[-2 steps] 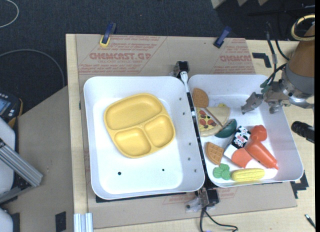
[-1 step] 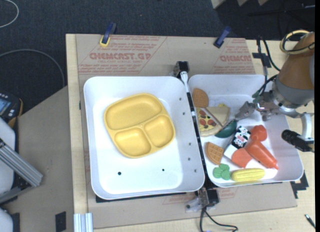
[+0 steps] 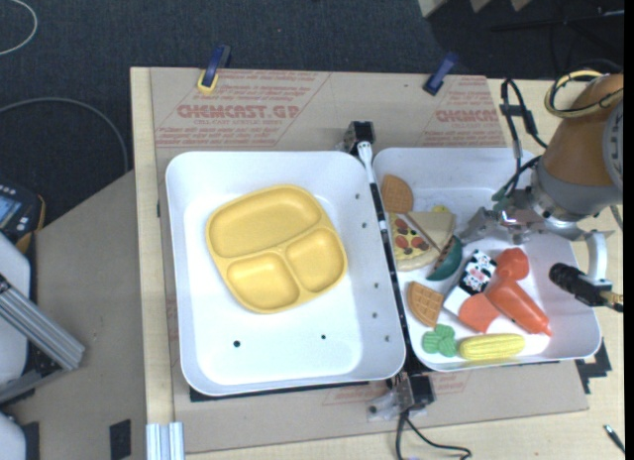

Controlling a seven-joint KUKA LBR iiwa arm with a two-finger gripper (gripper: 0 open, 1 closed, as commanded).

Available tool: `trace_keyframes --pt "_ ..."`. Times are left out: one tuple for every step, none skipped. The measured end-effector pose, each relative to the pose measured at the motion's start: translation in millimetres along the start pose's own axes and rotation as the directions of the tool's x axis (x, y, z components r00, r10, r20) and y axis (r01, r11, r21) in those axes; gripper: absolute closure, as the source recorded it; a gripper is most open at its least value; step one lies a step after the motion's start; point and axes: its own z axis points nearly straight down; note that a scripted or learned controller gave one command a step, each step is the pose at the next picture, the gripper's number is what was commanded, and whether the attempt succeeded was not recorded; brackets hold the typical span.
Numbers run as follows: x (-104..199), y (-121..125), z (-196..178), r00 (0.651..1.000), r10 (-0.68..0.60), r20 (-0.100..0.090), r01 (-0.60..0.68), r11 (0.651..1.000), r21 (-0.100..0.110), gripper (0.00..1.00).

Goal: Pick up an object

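Note:
The right bin (image 3: pixel 466 163) holds several toy foods: a round brown cookie (image 3: pixel 397 191), a pizza slice (image 3: pixel 410 239), a tan sandwich piece (image 3: pixel 437 220), a teal piece (image 3: pixel 447 263), a waffle (image 3: pixel 426 301), a black-and-white cow-print carton (image 3: pixel 479 272), a red-orange carrot (image 3: pixel 516 292), a yellow corn cob (image 3: pixel 490 347) and a green broccoli (image 3: pixel 439 340). The grey arm with its orange band (image 3: pixel 582 151) reaches in from the right. My gripper (image 3: pixel 502 218) hangs low over the bin's upper middle, just above the carton and carrot, to the right of the sandwich piece.
The left bin (image 3: pixel 188 250) holds a yellow divided plate (image 3: pixel 274 247). A black clamp (image 3: pixel 359 136) sits between the bins at the back and another (image 3: pixel 411 389) at the front. A black and white fitting (image 3: pixel 584 280) overhangs the right bin's right rim.

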Motion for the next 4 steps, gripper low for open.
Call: trace_keyframes --pt "-0.3 1.1 -12.4 1.000 0.000 0.001 0.000 1.000 -0.005 1.00" --pt "-2.6 1.6 -76.9 1.000 0.000 0.004 0.000 1.000 -0.011 1.00" --pt "3.8 2.1 -121.9 1.000 -0.001 0.003 0.001 1.000 -0.009 1.00" --pt "3.7 3.0 -143.2 1.000 -0.001 0.003 0.001 1.000 -0.009 1.00"
